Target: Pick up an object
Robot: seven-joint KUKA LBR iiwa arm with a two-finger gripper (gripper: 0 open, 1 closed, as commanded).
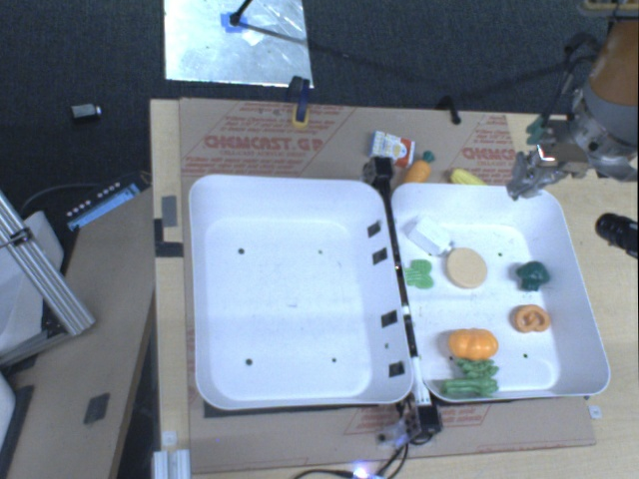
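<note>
The right bin (pixel 574 257) holds several small items: a white block (pixel 431 236), a tan round disc (pixel 466 267), a light green piece (pixel 418 273), a dark green broccoli-like piece (pixel 532 274), an orange ring (pixel 530 318), an orange pumpkin (pixel 472 343) and a green bean-like bundle (pixel 469 380). My gripper (pixel 526 182) hangs over the bin's far right corner, above the rim, away from all these items. Nothing shows between its fingers.
The left bin (pixel 290 292) lies beside the right one. Behind the bins on the cardboard sit a small white and red item (pixel 389 147), an orange carrot-like piece (pixel 417 171) and a yellow piece (pixel 465 178). A yellow and blue clamp (pixel 299 103) stands at the back.
</note>
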